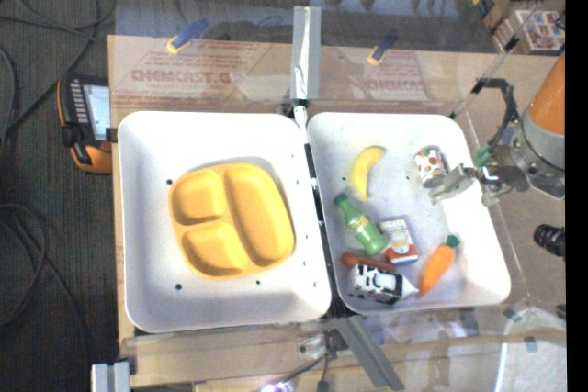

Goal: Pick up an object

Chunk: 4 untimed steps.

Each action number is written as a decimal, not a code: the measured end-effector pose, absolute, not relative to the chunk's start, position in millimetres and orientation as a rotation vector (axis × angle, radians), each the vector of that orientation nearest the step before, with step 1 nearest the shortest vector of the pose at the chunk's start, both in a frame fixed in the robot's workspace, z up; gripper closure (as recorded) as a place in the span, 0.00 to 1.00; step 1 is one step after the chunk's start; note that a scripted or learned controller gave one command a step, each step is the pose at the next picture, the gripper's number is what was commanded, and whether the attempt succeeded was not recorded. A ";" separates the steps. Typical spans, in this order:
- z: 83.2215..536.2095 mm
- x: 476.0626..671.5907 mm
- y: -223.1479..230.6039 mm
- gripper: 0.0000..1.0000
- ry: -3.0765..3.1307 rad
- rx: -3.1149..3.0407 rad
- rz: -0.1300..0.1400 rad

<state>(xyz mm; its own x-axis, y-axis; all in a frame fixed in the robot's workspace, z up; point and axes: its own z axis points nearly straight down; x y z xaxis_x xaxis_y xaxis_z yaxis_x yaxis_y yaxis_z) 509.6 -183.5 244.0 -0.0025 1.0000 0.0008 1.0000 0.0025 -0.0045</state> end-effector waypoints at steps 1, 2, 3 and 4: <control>104.8 513.9 -175.7 0.00 -2.377 -2.076 -0.013; 99.2 498.0 -199.6 0.00 -2.420 -2.048 -0.034; 109.5 501.2 -198.7 1.00 -2.425 -2.047 -0.039; 192.4 549.2 -133.8 1.00 -2.352 -2.080 0.003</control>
